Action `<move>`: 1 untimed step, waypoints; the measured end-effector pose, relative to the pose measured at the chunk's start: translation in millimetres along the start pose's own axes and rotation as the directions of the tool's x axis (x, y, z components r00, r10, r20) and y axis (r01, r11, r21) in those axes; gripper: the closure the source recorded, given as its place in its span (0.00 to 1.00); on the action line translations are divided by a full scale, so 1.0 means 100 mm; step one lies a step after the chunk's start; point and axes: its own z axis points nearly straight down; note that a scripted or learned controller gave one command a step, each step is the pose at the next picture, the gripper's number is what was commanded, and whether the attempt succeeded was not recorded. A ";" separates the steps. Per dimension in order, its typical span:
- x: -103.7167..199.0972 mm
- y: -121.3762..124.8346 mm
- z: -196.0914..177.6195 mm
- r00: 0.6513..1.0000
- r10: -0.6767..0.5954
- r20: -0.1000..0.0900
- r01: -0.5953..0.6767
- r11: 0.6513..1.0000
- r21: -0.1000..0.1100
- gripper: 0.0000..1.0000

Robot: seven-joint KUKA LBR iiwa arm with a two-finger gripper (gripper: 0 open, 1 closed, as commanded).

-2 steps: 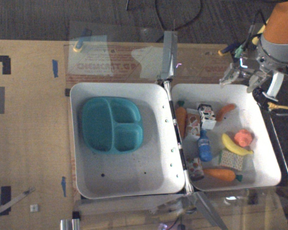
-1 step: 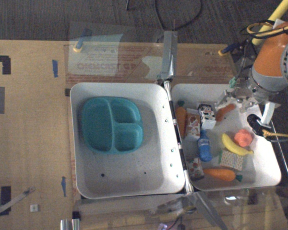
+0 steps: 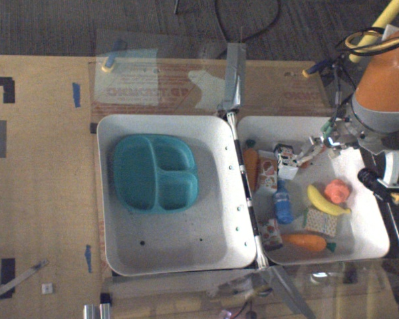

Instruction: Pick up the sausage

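1. Two white bins: left bin (image 3: 166, 258) holds teal plate (image 3: 155, 172)
2. Arm (image 3: 380, 78) over right bin (image 3: 372, 241)
3. Sausage (image 3: 251, 167), against right bin's left wall
4. End effector (image 3: 299, 159): grip state cannot tell
5. Risk: wall and neighbouring packet (image 3: 267, 174) may block the grasp

Teal divided plate (image 3: 155, 173) in left bin (image 3: 120, 244); banana (image 3: 326, 201), carrot (image 3: 306, 242), blue bottle (image 3: 283, 206) in right bin (image 3: 376, 241).

Arm (image 3: 380, 78) cut off at right edge; jaws' state unclear.
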 end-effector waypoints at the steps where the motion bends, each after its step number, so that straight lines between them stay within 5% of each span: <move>1: -0.38 0.26 0.87 0.997 -0.075 0.004 0.075 0.997 -0.007 0.00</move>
